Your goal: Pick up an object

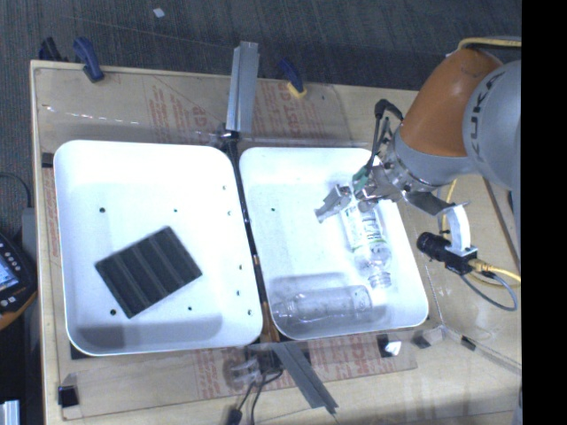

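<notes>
A black ridged slab (148, 270) lies flat in the left bin (80, 171), toward its front left. In the right bin (283, 175) a clear plastic bottle with a white label (367, 237) lies along the right wall, its cap end pointing to the front. A second clear bottle (322, 305) lies on its side along the front wall. My gripper (341, 199) hangs over the back right part of the right bin, just at the labelled bottle's far end. Nothing shows held in it.
A grey metal bar (241, 87) stands at the back between the bins, with blue clamps (87, 60) on the board's far edge. The arm's orange band (443, 104) reaches in over the right bin's back right corner.
</notes>
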### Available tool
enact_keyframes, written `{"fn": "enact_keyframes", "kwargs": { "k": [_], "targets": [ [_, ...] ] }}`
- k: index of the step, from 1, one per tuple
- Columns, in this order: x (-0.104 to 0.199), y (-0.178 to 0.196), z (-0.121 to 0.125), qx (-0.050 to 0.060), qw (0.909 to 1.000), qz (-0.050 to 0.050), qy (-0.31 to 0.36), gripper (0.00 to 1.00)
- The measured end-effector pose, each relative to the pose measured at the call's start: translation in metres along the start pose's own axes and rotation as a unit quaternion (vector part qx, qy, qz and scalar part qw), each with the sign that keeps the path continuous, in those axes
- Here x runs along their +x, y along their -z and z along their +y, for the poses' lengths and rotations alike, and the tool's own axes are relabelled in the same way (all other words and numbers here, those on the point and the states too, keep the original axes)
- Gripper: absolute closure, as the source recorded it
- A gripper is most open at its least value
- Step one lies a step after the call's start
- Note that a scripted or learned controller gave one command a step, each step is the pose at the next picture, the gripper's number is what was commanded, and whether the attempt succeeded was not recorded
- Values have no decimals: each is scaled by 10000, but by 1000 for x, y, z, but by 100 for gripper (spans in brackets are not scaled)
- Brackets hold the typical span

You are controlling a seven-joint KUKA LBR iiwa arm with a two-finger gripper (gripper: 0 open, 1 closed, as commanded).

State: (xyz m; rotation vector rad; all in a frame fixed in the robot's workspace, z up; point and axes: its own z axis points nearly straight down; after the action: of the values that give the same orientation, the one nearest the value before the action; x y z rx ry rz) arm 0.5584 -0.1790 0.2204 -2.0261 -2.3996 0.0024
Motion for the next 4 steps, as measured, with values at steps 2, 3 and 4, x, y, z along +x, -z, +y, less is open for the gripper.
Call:
{"fn": "enact_keyframes", "kwargs": {
  "k": [2,3,4],
  "targets": [
    [-29,-69,-1,12,9957,11,-930,0],
    [-29,-69,-1,12,9957,11,-930,0],
    [-29,-69,-1,12,9957,11,-930,0]
  ]
}}
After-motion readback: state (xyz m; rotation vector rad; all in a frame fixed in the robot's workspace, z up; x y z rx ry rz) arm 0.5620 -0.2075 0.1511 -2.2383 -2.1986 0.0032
